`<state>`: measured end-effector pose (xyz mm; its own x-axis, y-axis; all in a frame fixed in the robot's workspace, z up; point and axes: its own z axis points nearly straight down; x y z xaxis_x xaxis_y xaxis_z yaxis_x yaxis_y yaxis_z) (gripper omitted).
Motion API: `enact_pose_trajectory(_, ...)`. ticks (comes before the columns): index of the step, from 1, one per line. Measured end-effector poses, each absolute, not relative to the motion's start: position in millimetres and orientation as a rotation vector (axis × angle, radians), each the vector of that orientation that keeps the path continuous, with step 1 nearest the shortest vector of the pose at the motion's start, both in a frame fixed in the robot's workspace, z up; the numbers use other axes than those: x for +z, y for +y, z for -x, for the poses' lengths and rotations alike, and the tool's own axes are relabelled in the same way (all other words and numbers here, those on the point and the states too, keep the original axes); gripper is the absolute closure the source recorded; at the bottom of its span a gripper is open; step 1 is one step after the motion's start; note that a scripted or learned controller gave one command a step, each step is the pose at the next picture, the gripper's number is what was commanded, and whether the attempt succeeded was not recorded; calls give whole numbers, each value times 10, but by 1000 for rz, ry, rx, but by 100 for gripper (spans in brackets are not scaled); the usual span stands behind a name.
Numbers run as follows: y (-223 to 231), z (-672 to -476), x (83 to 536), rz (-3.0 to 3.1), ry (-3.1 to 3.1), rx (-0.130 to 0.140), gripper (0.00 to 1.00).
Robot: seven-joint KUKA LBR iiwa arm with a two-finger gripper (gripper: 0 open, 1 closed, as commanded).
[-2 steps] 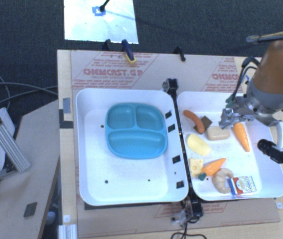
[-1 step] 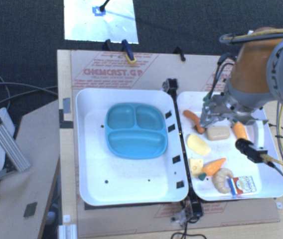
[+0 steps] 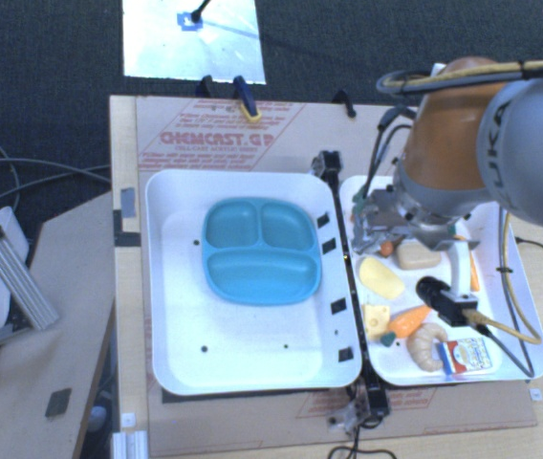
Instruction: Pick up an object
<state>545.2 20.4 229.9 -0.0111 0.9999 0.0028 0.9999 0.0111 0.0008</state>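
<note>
The grey arm (image 3: 487,132), with its orange band, reached in from the right and covered the far part of the right bin (image 3: 453,378). Beside it, the left bin (image 3: 185,333) held a blue divided plate (image 3: 260,251), lying flat near its middle. Both bins sat on a cardboard sheet (image 3: 216,140) with red print. The gripper (image 3: 375,229) hung low over the far left part of the right bin, close to the wall shared by the two bins. We could not tell how wide the claw stood, and we saw nothing held in it. The things to pick all lay in the right bin. A cream-coloured piece (image 3: 417,254) lay just beside the gripper, with a yellow rounded piece (image 3: 381,277) nearer to us. Closer to the near rim lay a pale curved piece (image 3: 427,345) and, touching it, a red, white and blue packet (image 3: 469,356). An orange carrot (image 3: 407,321) lay above them with a small cheese wedge (image 3: 377,321) at its left.
</note>
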Motion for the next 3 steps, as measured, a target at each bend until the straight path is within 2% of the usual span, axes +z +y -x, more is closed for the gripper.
enact_pose_trajectory(2,82,-5548,2324,2221,-2223,-2,100)
enact_pose_trajectory(3,129,-5514,2342,2216,-2227,-2,100)
